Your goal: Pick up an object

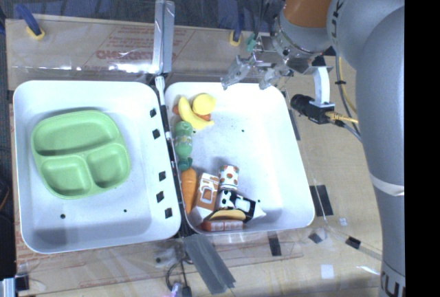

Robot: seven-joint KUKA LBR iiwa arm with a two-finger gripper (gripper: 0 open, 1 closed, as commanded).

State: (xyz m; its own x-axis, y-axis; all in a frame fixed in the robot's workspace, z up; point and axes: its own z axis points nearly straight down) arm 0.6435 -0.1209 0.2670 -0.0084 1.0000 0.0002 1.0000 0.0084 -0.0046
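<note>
Nearest, at six o'clock in the right white bin, small printed cartons crowd an orange plastic carrot. Further up the left wall, a yellow plastic banana lies slanted. Farthest, at twelve o'clock over the rim, the gripper hangs with fingers spread, grasping nothing. The banana lies toward its eight o'clock, across bare floor.

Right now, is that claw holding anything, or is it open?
Gripper: open, fingers spread, holding nothing; it hangs over the back edge of the right bin, away from the toys.
</note>
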